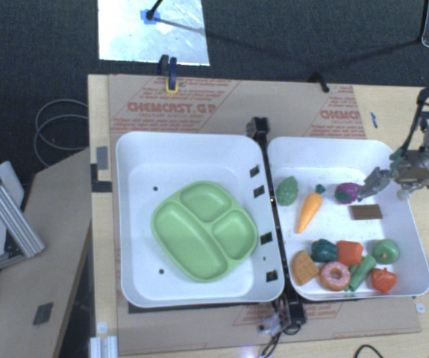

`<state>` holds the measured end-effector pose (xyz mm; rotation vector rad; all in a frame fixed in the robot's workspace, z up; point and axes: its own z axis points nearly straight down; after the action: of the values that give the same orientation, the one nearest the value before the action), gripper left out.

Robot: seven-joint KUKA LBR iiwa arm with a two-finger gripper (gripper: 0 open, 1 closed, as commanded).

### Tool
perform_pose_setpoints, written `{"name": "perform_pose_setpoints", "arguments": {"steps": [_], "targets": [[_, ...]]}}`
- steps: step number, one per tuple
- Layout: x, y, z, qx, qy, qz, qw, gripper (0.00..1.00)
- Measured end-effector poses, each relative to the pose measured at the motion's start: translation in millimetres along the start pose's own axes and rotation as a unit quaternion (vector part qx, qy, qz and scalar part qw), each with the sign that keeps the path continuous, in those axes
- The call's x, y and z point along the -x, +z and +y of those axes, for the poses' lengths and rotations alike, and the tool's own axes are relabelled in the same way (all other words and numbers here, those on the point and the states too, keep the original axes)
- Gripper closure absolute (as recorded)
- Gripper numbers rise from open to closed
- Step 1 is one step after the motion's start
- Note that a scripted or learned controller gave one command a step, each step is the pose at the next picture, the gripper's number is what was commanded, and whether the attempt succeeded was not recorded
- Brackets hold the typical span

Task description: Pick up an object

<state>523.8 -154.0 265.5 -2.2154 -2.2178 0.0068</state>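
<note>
Two white bins sit side by side on the counter, w/ a black divider strip btwn them. Left bin holds a green sectioned plate, three compartments, lying a bit tilted toward the lower right.

Right bin holds the toy food. Green leafy veg near the upper left, orange carrot just beside it, pointing down-left. Purple eggplant sits right of the carrot top. Brown flat bar lies just below the eggplant. Lower row, packed close: waffle-like orange piece, pink donut, dark green piece, red-orange pepper, green cucumber-like stick, green apple, red strawberry-ish item.

Arm comes in from the right edge. Tool is low over the right bin's upper right area, tip just beside the eggplant, seemingly touching its right side. Nothing visibly btwn the fingers; cannot tell whether they're apart or together, too small and blurred.

Behind the counter, a shiny silver sheet lies on dark carpet, and a blue-yellow clamp sits at the counter's back edge.
</note>
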Motion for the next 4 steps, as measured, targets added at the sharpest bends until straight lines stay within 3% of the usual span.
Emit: {"name": "perform_pose_setpoints", "arguments": {"steps": [1, 4], "targets": [[0, -5, 2, 0.005, -0.001, -0.001, 1.0, 0.0], [-10, 161, -6, 0.003, 0.0, 0.0, 1.0, 0.0]]}}
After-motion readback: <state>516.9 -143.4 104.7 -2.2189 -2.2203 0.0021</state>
